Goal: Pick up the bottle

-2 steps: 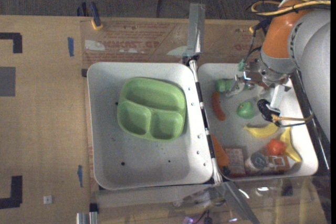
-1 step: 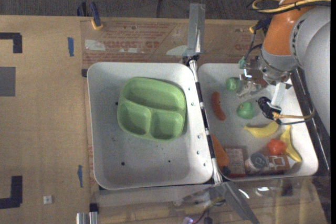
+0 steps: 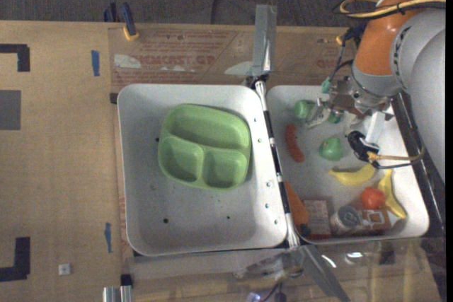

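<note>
Green divided plate (image 3: 205, 146), white bins (image 3: 141, 223), yellow bananas (image 3: 354, 175), red pepper (image 3: 294, 143).

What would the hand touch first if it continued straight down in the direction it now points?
Probably the bare white floor of the right bin, between two green objects. The hand hangs over that spot, but its height is unclear from this view.

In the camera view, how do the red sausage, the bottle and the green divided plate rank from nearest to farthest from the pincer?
From the pincer, at the right bin's far end:
1. Red sausage, near the right bin's left wall.
2. Bottle, lying in the right bin's near end.
3. Green divided plate, in the left bin.
</note>
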Controlling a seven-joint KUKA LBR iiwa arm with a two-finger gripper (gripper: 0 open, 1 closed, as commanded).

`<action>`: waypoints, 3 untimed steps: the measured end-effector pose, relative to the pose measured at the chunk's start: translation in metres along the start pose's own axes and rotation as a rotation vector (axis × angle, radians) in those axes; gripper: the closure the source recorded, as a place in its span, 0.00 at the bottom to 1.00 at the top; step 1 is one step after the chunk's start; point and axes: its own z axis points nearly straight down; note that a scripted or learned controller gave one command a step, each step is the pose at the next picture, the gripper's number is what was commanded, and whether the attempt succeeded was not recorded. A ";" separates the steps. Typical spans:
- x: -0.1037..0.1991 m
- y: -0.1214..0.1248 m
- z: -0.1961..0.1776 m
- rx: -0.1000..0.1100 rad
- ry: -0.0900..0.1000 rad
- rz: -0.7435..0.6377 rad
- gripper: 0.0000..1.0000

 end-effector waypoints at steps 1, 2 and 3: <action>0.000 0.000 -0.011 -0.002 -0.002 -0.001 1.00; -0.001 -0.002 -0.008 0.004 -0.004 -0.001 0.00; -0.040 -0.012 0.010 -0.031 0.022 0.164 0.00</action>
